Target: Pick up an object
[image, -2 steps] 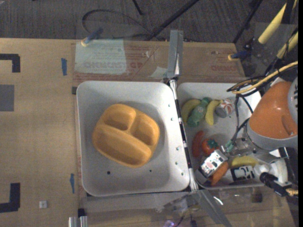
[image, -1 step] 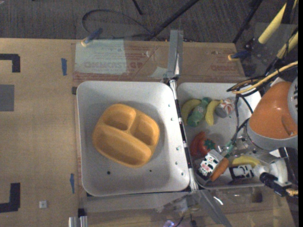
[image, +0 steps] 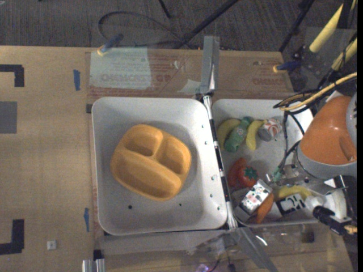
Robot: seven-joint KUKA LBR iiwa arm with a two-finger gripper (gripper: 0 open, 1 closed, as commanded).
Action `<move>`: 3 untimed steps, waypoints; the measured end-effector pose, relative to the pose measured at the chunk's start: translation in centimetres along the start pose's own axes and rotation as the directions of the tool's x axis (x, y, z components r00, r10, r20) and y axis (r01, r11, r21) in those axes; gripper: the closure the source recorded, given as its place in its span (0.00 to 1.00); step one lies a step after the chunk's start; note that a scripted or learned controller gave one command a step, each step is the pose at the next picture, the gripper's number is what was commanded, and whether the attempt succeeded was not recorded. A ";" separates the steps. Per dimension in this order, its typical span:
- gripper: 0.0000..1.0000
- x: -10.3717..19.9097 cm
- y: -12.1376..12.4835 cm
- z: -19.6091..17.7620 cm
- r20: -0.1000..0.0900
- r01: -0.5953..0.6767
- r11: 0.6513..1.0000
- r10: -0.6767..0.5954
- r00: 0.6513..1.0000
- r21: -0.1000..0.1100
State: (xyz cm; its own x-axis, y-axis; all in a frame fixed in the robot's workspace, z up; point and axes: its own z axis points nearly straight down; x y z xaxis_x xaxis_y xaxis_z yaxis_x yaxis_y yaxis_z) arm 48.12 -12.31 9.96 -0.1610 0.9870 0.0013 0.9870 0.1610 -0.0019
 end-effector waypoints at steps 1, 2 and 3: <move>1.00 4.2 7.5 -14.3 0.001 0.065 0.998 -0.065 0.998 0.004; 1.00 8.7 4.6 -14.3 -0.001 0.105 0.994 -0.105 0.995 0.008; 1.00 13.9 2.0 -13.3 -0.003 0.400 0.917 -0.399 0.917 0.008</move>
State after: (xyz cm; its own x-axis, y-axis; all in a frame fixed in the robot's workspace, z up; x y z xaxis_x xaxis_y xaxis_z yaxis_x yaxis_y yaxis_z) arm 47.93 1.73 23.26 -0.5418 0.8405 0.0053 0.8404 0.5419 -0.0087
